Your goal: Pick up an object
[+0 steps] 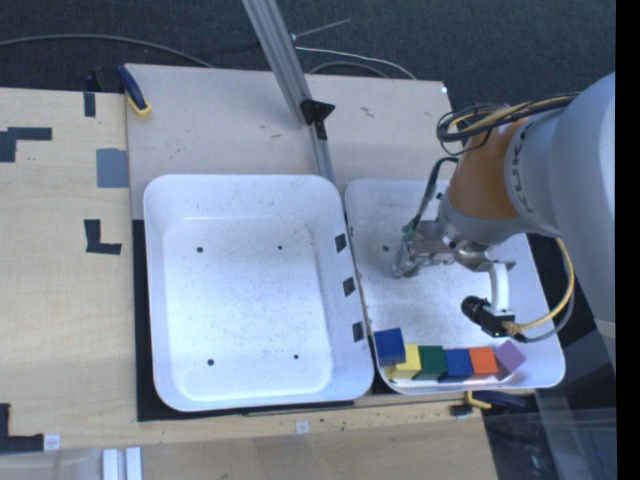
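Observation:
My gripper [407, 262] hangs low over the middle-left of the right bin [440, 313], pointing down at its bare floor. A row of small blocks lies along that bin's front edge. From left to right they are a blue cube [388, 345], a yellow block [405, 367], a green block [432, 361], another blue block [458, 364], an orange block [483, 360] and a purple block [510, 354]. The gripper stands well behind this row and apart from every block. Nothing shows under it.
The left bin [245, 288] sits beside the right one, their rims touching. A slanted metal pole [285, 63] crosses above the bins' back edge. The arm's grey and orange wrist [500, 183] and a yellow cable [565, 288] overhang the right bin's right side.

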